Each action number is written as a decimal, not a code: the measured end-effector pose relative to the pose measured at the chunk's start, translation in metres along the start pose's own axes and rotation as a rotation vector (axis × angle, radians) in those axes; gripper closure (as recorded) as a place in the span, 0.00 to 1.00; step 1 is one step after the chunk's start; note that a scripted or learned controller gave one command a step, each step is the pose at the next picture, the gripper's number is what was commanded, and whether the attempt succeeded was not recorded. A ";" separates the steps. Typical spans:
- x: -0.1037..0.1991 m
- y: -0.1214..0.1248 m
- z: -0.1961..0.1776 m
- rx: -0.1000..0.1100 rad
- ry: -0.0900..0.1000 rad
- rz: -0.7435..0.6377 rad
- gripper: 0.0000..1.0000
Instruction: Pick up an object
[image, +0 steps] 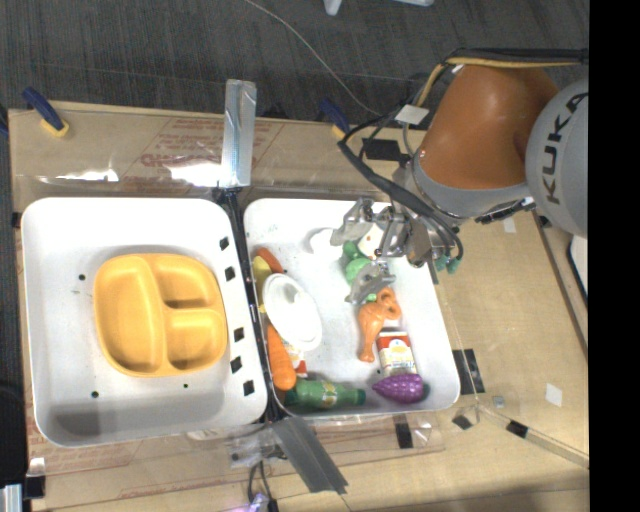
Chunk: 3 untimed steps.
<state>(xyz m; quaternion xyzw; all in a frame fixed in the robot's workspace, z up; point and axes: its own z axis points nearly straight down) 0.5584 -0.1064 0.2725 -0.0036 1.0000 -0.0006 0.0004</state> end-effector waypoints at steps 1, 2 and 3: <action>0.021 -0.061 0.135 -0.002 0.009 0.163 0.00; 0.035 -0.089 0.180 -0.001 0.000 0.131 0.00; 0.032 -0.087 0.169 0.000 -0.005 0.122 1.00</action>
